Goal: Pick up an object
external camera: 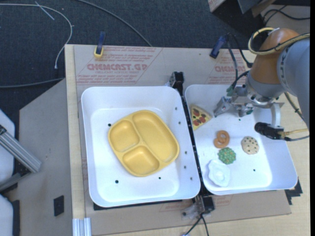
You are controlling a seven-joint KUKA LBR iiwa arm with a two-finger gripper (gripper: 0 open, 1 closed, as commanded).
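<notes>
The right white bin (275, 173) holds several small toy foods: a pizza slice (199, 117) at its left wall, an orange ring-shaped piece (222, 139), a speckled cookie (250, 145), a green bumpy piece (227, 155) and a white lump (219, 173) near the front. My gripper (234, 107) hangs over the back of this bin, to the right of the pizza slice and behind the ring. Its fingers stand apart, open, with nothing between them.
A yellow three-compartment plate (142, 142) lies in the middle of the left white bin (93, 107). A black connector with a yellow cable (268, 130) juts out beside the cookie. Blue clamps (100, 43) (217, 48) sit on the cardboard at the back.
</notes>
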